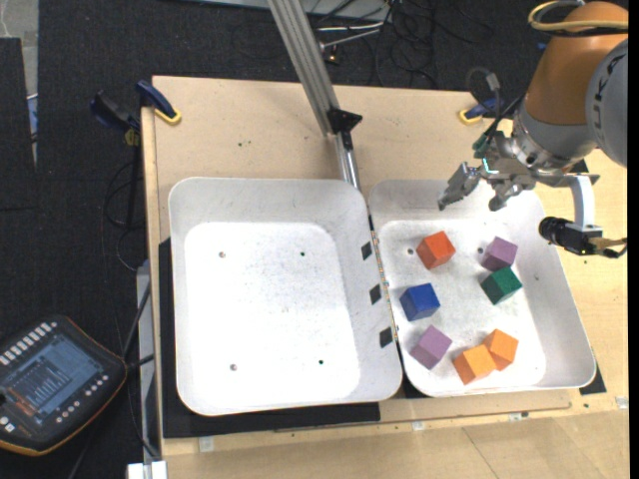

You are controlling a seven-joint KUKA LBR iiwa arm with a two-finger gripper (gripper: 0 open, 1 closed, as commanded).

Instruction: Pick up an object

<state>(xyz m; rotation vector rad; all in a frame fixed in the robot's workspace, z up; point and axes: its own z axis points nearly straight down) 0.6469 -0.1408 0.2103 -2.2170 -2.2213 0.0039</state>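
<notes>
The arm (584,78) runs off the right edge; the pendant (50,382) screen is too small to read

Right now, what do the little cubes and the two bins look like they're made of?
The cubes, such as the blue cube and green cube, look like painted wood or foam: matte, solid colours, no glare. The right bin and left bin look like smooth white plastic with moulded rounded rims.

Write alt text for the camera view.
A grey-and-orange arm's open gripper hovers over the far edge of the right bin, which holds seven small blocks: three orange, two purple, one blue, one green. The left bin sits beside it.
</notes>
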